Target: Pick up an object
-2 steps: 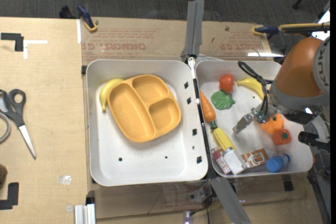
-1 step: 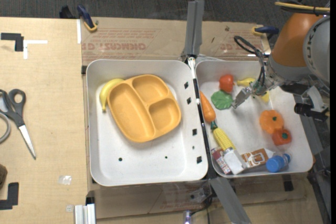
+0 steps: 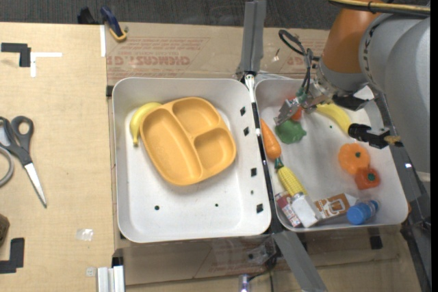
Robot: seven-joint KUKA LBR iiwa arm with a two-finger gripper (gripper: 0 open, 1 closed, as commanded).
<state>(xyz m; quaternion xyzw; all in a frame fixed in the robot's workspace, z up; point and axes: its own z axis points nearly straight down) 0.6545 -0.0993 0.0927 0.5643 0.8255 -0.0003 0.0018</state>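
In the right bin's (image 3: 311, 167) back-left part: hand (image 3: 295, 111) low over a green toy (image 3: 292, 132).
The hand sits just above the green toy, near a banana (image 3: 335, 117); whether it is open or closed cannot be told, and nothing is seen held. A carrot (image 3: 271, 140) and corn cob (image 3: 291, 180) lie along the left wall. Recommendation: centre squarely over the green toy, descend straight, and close only once clear of the banana, then lift vertically. The left bin (image 3: 185, 208) carries a yellow plate (image 3: 186, 140).

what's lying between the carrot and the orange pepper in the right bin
In the camera view, mostly bare white bin floor separates the carrot from the orange pepper. The green toy sits just above that line, under the gripper.
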